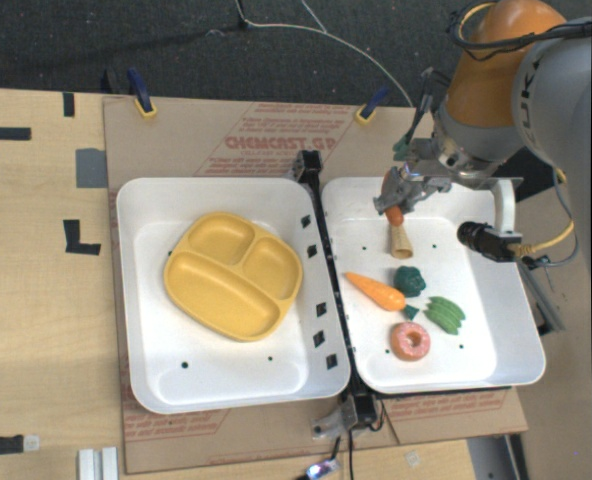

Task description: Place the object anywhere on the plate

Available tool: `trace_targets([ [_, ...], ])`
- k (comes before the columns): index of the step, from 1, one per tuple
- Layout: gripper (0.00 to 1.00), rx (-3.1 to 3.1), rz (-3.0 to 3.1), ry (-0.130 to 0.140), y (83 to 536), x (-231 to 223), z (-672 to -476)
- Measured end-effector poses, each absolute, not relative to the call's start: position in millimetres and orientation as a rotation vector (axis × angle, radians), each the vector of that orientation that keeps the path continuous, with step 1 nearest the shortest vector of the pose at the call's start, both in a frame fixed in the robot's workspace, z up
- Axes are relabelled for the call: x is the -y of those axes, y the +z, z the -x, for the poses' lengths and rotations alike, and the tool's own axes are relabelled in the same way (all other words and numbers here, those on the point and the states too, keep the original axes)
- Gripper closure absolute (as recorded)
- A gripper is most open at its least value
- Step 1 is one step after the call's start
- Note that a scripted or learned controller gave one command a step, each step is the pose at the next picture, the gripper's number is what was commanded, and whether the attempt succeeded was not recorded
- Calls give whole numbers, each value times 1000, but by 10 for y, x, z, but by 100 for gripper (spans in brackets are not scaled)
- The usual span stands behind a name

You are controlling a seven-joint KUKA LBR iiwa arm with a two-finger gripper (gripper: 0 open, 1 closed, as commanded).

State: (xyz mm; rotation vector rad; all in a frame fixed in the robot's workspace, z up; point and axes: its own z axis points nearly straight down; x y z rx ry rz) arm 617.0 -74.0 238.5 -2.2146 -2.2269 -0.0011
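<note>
A yellow divided plate [233, 274] lies in the left bin [146, 208]. The right bin [496, 298] holds an ice-cream-cone toy [399, 235], an orange carrot [373, 290], a dark green broccoli piece [411, 281], a green leafy piece [444, 314] and a pink doughnut [410, 341]. My gripper [397, 204] hangs low over the far left part of the right bin, right at the top end of the cone toy. The cone's reddish tip sits at the fingertips; whether they grip it is unclear.
A black divider [321, 258] runs between the two bins. The arm with its orange band [496, 58] fills the upper right, and a black cable part [481, 238] hangs over the right bin's far side. Blue clamps [139, 92] hold the cardboard at the back.
</note>
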Motion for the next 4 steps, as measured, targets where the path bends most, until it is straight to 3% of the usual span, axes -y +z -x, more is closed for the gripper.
trace_targets([
  [4, 100, 2227, 2213, 3, 2123, -1431, -6246],
])
